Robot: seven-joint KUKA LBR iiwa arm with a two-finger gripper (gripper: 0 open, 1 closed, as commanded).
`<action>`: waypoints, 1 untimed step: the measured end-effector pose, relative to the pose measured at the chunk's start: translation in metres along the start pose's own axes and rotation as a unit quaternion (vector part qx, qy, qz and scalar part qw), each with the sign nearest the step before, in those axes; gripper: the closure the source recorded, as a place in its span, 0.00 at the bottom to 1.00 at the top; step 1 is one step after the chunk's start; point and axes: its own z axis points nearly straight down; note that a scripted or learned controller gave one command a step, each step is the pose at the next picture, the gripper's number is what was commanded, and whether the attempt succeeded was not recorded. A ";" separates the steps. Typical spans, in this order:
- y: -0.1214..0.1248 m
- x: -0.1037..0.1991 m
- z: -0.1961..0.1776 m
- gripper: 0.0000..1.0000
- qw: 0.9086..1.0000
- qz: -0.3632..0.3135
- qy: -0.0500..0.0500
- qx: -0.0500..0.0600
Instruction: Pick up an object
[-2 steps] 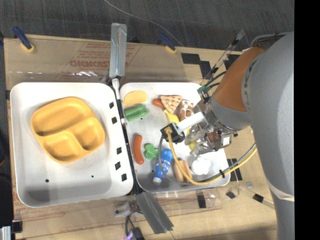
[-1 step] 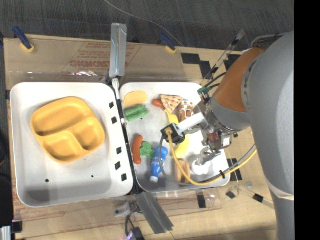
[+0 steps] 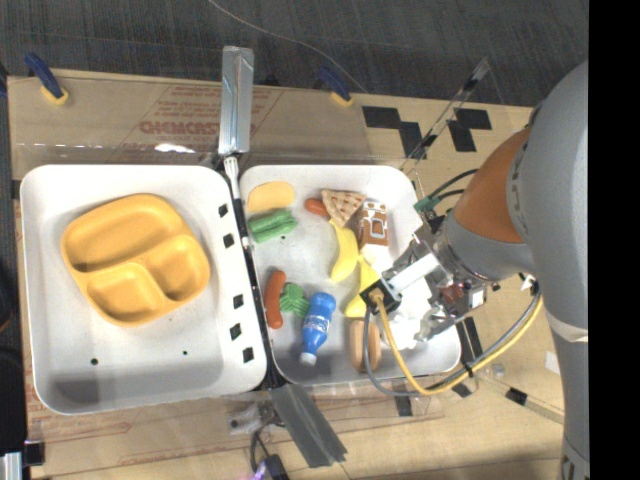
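Left bin (image 3: 40, 268): you had one yellow divided tray (image 3: 135, 258). Right bin (image 3: 300, 178): one green pod (image 3: 272, 226), one red sausage (image 3: 275, 298), one blue bottle (image 3: 317, 325), one pizza slice (image 3: 343, 205), one banana (image 3: 345, 253), one hot dog (image 3: 365, 343). Gripper (image 3: 432, 318) hung over that bin's right side; wide or narrow, you couldn't tell.

One camera is fixed above the desk (image 3: 80, 118) and looks down on it at a slant. It stands far enough off to take in the left bin (image 3: 60, 348) and the right bin (image 3: 305, 253) whole, side by side, with a strip of dark floor (image 3: 120, 18) along the top edge. The arm (image 3: 560, 148) enters from the view's right.
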 end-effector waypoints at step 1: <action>-0.058 0.020 0.080 0.00 1.000 0.008 0.002 0.000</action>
